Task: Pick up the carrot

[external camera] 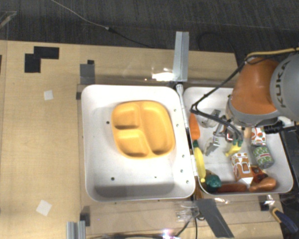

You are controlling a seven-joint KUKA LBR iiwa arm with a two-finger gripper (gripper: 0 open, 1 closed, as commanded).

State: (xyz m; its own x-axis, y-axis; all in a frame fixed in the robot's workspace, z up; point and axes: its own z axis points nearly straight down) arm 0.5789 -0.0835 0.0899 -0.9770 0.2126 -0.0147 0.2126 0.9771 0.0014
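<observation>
Camera view from above the bench takes in two shallow white bins side by side. Left bin [97, 148] holds a yellow divided plate [141, 128], lying flat near its middle. Right bin [284, 180] holds the small items and the arm [269, 91], which reaches in from the right with its orange band over the bin's upper part. The gripper [218, 139] hangs low over the middle of that bin, its metal fingers pointing down and to the left; whether they are apart or together cannot be told here. The carrot [194, 127] lies along the bin's left wall, just left of the gripper and apart from it. Below the carrot lies a yellow banana [199, 164], and a green vegetable [212, 181] sits at the bottom edge. A printed carton [240, 164] and a green-patterned can [262, 156] rest under the arm.
</observation>
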